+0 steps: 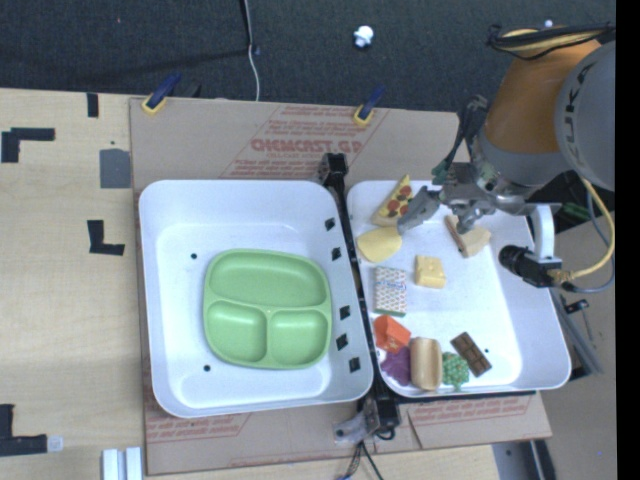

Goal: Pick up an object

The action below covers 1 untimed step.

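Note:
The right bin (520, 313) holds several toy foods: a pizza slice (394, 203), a pale yellow round piece (378, 244), a yellow cheese cube (430, 271), a patterned wafer (391, 290), a tan bread chunk (472, 240), an orange piece (392, 330), a bun (426, 362), a green floret (455, 370) and a brown bar (470, 354). My gripper (438, 218) hangs low over the bin's far part, between the pizza slice and the bread chunk. It is open, with one finger pointing toward the pizza slice and the other just above the bread chunk. Nothing sits between the fingers.
The left bin (170, 228) holds a green divided plate (268, 308). A black divider (345, 268) runs between the bins. The arm's orange band (535, 98) and cables (580, 258) overhang the right bin's far right corner. Cardboard lies under both bins.

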Each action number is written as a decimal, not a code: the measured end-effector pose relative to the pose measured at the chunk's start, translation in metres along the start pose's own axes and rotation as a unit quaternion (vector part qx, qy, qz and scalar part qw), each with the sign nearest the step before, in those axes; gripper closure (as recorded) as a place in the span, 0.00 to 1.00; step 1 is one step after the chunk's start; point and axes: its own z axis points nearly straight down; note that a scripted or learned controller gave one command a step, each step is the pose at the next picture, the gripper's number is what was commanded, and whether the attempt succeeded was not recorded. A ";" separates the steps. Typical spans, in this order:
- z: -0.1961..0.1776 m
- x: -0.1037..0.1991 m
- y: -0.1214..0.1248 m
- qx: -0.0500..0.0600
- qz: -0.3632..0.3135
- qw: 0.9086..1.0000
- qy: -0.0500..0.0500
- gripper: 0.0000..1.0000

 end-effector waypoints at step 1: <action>0.110 -0.054 0.007 0.005 0.003 1.000 -0.001 0.00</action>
